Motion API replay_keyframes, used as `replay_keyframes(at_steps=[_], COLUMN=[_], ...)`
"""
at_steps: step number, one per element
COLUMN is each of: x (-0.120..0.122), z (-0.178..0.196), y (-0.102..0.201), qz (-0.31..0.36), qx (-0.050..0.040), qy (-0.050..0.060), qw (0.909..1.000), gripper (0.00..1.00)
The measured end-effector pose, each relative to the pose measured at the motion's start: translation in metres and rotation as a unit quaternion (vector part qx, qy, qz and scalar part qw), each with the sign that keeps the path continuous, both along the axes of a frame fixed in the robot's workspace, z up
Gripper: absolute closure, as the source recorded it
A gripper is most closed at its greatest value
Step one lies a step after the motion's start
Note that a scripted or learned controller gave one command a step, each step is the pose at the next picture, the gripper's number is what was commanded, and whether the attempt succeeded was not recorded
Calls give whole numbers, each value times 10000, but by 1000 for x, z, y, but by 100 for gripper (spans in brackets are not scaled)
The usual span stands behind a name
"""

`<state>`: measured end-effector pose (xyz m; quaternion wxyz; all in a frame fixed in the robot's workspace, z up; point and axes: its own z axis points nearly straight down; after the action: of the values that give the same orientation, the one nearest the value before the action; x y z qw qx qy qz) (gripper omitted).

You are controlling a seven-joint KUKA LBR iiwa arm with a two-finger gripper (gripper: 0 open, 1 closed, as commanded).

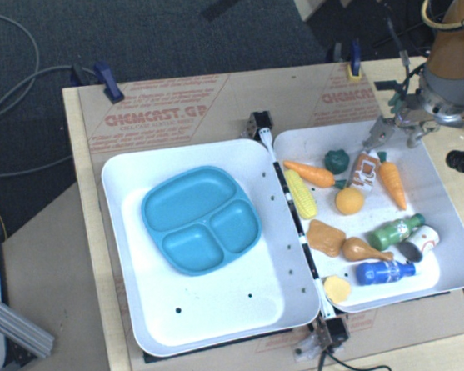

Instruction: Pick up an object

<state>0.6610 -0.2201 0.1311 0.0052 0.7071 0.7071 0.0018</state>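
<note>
Nearest the viewer, along the front of the right bin [456, 266], lie a pale yellow disc [337, 288], a blue bottle [384, 272] on its side and a white ball with red marks [424, 239]; a green bottle [398, 230] lies just behind them, tilted, with a small dark piece touching its lower end. Beside these sit a brown drumstick-shaped toy [359, 249] and a tan bread-like piece [326, 237]. Further back come an orange ball [349, 200], a yellow corn cob [302, 194] lying along the bin's left wall, and a small brown-and-white packet [365, 172]. Two carrots follow: one carrot [393, 184] points lengthwise toward the front, the other orange carrot [309, 173] lies slantwise near a dark green round toy [336, 159].

The left bin [146, 308] carries a blue divided plate [201, 219] with three compartments.

At the far right corner of the right bin, the tool [396, 130] hangs just above the rim, close to the packet and the lengthwise carrot (its metal parts blur together, so I cannot tell whether it is spread or closed). Nothing is visibly between its tips. Both bins rest on a cardboard-covered counter [205, 104].
</note>
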Motion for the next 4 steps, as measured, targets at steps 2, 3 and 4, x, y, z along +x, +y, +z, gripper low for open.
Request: replay_keyframes(at_steps=[2,3,4], x=[-39,-39,-50], z=[-17,-19,-28], y=[-2,0,7], qz=[26,28,9], qx=[-5,9,-23], qy=[-74,-64,-79], qw=[10000,10000,10000], gripper=[100,0,0])
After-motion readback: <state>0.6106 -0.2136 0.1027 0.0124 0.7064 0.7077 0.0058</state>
